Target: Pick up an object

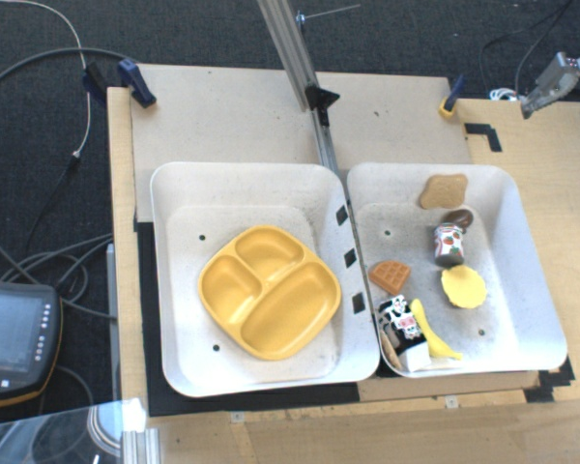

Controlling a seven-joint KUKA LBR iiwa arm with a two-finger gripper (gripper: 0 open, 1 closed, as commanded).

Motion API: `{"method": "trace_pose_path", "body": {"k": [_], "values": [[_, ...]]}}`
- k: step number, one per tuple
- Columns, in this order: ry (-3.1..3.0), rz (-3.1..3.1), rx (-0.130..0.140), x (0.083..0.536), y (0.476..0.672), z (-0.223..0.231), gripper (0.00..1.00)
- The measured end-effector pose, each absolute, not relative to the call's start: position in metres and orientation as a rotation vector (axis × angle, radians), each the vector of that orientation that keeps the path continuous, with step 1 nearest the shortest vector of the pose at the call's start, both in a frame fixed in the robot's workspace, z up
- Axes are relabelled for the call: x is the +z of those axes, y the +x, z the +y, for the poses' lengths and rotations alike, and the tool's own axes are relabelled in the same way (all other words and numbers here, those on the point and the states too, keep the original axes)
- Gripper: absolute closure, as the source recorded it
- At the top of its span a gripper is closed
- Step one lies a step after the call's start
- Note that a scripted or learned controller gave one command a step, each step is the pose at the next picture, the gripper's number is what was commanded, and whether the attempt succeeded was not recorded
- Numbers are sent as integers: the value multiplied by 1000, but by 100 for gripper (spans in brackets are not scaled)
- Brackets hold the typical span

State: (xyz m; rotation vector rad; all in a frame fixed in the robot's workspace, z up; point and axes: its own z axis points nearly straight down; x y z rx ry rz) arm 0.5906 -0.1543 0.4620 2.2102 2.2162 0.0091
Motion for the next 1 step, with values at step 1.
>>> {"method": "trace_pose_path", "body": {"k": [1], "values": [[2215,2210,4,521,649,-200,0]]}}
